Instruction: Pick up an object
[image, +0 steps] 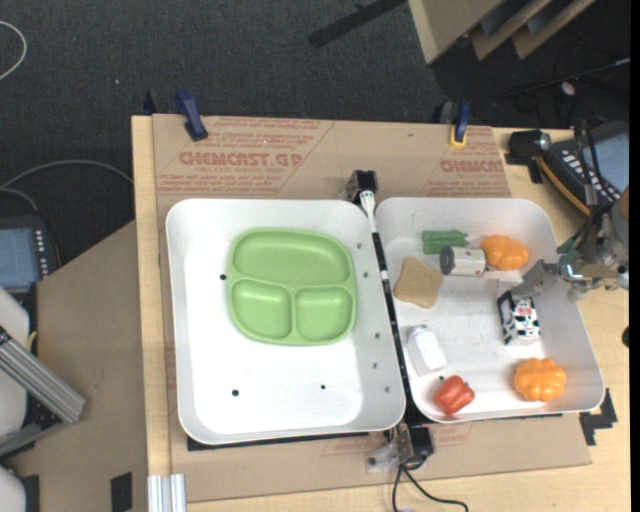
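Meanwhile, the gripper (530, 285) hung low over the right bin (480, 345), near its right edge, reaching in from that side; whether it gripped anything could not be told. Just under it lay a black-and-white toy (521, 320). An orange pumpkin (540, 380) sat in the near right corner, a red pepper (454, 394) (small) at the near edge, a tan slice (418, 283) toward the left edge. The left bin (200, 390) carried a green divided plate (292, 285).
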